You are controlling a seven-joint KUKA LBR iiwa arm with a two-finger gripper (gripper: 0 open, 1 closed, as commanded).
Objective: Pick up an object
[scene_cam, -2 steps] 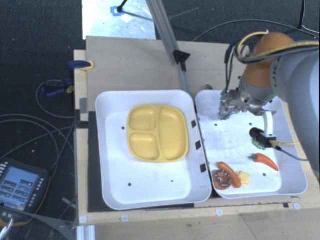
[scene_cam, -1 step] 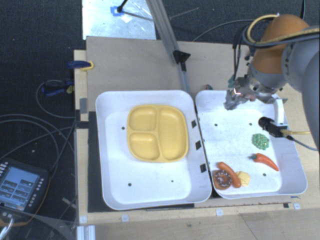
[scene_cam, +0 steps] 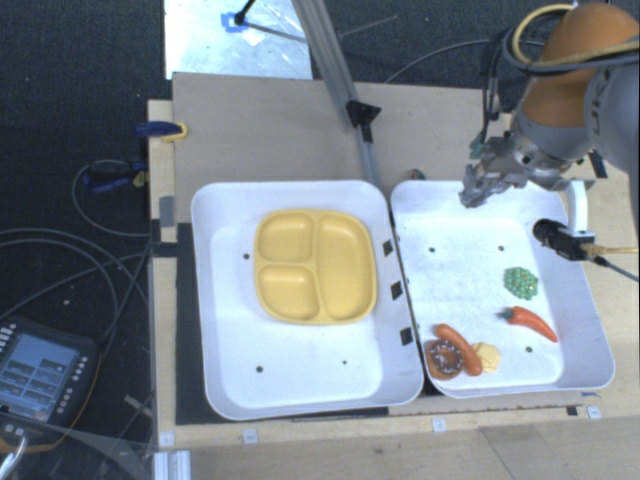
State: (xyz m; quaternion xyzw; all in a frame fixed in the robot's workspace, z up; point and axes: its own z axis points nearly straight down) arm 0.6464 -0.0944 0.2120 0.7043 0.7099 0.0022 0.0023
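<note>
Nearest the camera, along the front wall of the right bin (scene_cam: 590, 368), lie a chocolate donut (scene_cam: 443, 359), a sausage (scene_cam: 458, 346) resting partly over it, and a small pale yellow piece (scene_cam: 487, 354) just beside the sausage. A little farther back, toward the bin's right side, sits a carrot (scene_cam: 530, 321) with its green top pointing left, and just behind it a green broccoli floret (scene_cam: 520, 283); the two are near each other but apart. The left bin (scene_cam: 225, 368) holds a yellow plate (scene_cam: 315, 265) with three compartments, set toward the bin's back half. The two bins touch along their inner walls at the middle of the tabletop (scene_cam: 260, 128). Farther back, the pincer (scene_cam: 483, 185) hangs above the right bin's back left corner, well apart from all the food, with nothing between its fingers; whether it is spread or closed I cannot tell. Above it rises the grey arm (scene_cam: 575, 88) with its orange band. A grey pole (scene_cam: 335, 68) slants over the tabletop's back edge.
</note>
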